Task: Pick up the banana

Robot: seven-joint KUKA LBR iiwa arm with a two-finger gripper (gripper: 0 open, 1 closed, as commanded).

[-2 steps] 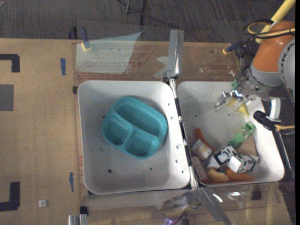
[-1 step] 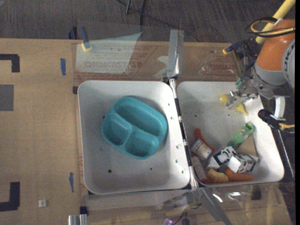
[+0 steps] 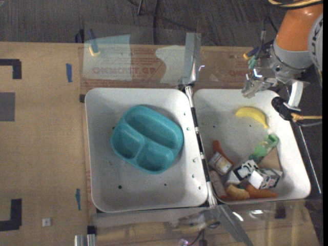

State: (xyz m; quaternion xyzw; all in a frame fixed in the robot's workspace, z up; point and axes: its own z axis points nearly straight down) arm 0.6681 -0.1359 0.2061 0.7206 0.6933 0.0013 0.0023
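Toys crowd the near corner of the right bin (image 3: 302, 181): an orange carrot (image 3: 260, 192), a tan piece (image 3: 237, 191), small cartons (image 3: 221, 163) and black-and-white blocks (image 3: 252, 172), with a green bottle (image 3: 264, 147) lying tilted just beyond them and a red sausage (image 3: 219, 148) to their left. Left bin (image 3: 102, 188) carries a teal divided plate (image 3: 147, 138), set at a slant near its middle. Farther back in the right bin the banana (image 3: 253, 115) lies alone on the white floor, well apart from the toy heap, curving toward the right wall. Beyond it, the tool (image 3: 254, 86) hangs over the bin's far edge, above and apart from the banana, gripping nothing; whether its jaws are apart or together cannot be told. Cardboard covers the desk (image 3: 41, 152) around both bins.
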